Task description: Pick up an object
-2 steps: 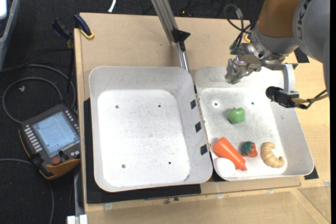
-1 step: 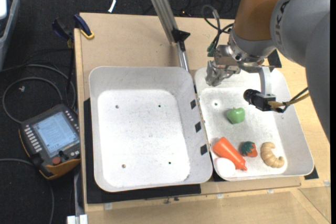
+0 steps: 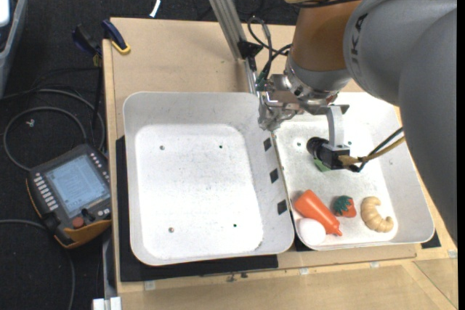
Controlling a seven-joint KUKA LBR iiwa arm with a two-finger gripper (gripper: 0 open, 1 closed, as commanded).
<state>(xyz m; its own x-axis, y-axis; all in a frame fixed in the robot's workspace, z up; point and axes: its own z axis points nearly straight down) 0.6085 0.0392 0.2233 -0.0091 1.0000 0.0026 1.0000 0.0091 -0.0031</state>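
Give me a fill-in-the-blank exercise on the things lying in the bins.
1. The egg touching the carrot is ___ in colour.
2. The strawberry lies between the carrot and the ___.
3. All four things lie in the bin on the view's ___ side.

Missing words: white; croissant; right.
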